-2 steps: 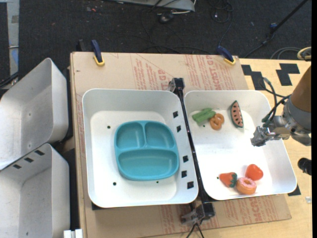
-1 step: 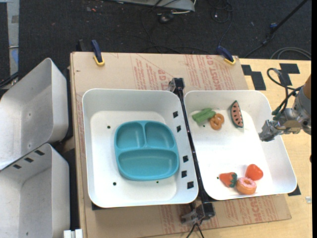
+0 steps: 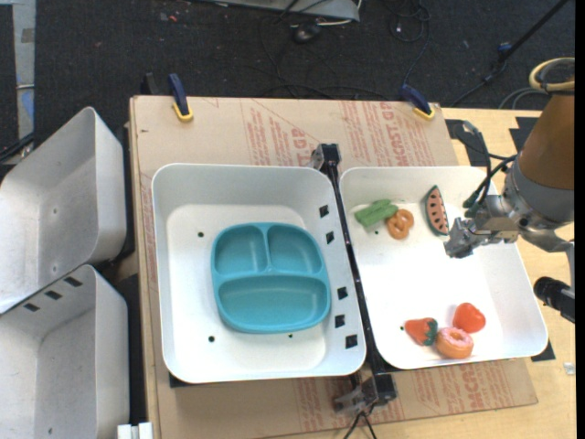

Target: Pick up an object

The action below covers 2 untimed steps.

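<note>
The right bin (image 3: 430,282) holds several toy foods. A green piece (image 3: 374,212) and an orange pretzel (image 3: 399,224) lie near its far left. A watermelon slice (image 3: 434,209) lies to their right. Near the front sit a red strawberry-like piece (image 3: 421,329), a pink donut (image 3: 454,342) and a red pepper (image 3: 469,316). My gripper (image 3: 458,243) hangs over the bin's right side, just right of and in front of the watermelon slice. I see nothing between its fingers.
The left bin (image 3: 183,245) holds a teal divided plate (image 3: 271,277). Two spare white bins (image 3: 55,273) stand at the far left, off the bench. Blue and yellow clamps (image 3: 180,97) grip the board's far edge.
</note>
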Available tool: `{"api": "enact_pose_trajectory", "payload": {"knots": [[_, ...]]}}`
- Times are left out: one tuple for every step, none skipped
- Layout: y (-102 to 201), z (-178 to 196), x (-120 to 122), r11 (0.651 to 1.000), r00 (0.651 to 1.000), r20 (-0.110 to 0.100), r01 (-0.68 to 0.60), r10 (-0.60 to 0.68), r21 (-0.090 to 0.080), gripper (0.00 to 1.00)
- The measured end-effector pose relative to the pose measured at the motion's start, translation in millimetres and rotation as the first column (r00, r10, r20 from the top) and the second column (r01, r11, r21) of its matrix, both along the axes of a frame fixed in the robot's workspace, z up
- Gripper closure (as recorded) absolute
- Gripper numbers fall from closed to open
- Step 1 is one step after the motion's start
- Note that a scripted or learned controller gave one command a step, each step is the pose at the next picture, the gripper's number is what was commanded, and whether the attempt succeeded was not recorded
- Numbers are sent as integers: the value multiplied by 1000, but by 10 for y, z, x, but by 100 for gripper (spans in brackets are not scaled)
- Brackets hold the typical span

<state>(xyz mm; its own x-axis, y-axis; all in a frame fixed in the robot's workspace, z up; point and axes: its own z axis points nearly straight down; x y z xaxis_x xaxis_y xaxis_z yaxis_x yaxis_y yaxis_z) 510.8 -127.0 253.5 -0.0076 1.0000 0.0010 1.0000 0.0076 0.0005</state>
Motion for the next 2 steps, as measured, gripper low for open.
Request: {"api": "enact_pose_trajectory", "payload": {"knots": [[444, -55, 22, 1000, 1000, -1, 0, 0, 0, 100], [1020, -145, -99, 1000, 1000, -3, 0, 0, 1, 100]]}}
